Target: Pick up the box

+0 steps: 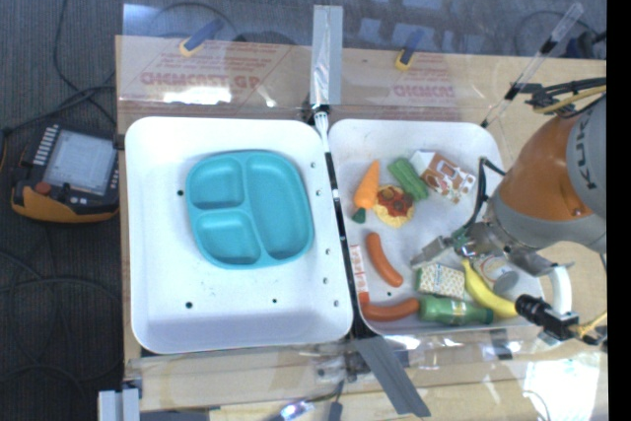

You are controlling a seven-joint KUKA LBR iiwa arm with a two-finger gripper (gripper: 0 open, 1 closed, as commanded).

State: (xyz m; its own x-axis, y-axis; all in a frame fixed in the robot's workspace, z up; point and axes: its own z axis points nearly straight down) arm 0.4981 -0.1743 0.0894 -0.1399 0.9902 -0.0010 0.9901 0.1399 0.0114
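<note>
Reaching into a crowded bin, with the box hemmed in by toy food.

On the worktop (552,74) sit 2 white bins; the left bin (158,301) carries a blue tray (246,207), the right bin (463,133) holds the clutter. The arm (547,187) hangs over its right side, the pincer (463,246) low among the items; whether it is spread or pressed together I cannot tell. The box (446,178) lies near the far wall, beside the green vegetable (406,177). Likely risk: closing on the banana (486,289) or the packet (442,282) instead.
</note>
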